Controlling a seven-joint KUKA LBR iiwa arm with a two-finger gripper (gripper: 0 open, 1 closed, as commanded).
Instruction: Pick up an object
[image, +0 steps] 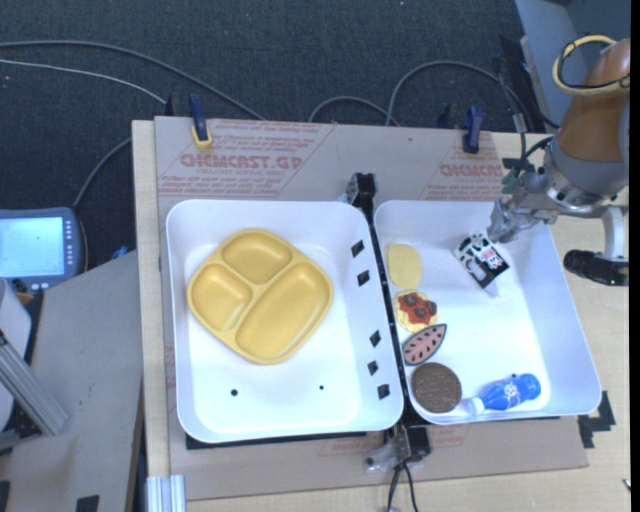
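My gripper (500, 225) is over the upper part of the right bin (560, 330), reaching in from the right under the orange-banded wrist. Just below and left of its tip is a small black-and-white toy (483, 259), touching or nearly touching the tip; I cannot make out whether it is gripped. Down the bin's left side lie a pale yellow oval piece (404, 265), a red-and-yellow toy food (415, 308), a watermelon slice (424, 342) and a round brown disc (436, 387). A blue bottle (507, 392) lies at the bin's front edge.
The left bin (200, 390) holds a yellow divided plate (260, 295). A black divider with clips (372, 300) runs between the bins. Two blue clamps (199, 118) (472, 128) pin the cardboard at the back. A small screen (35, 245) stands far left.
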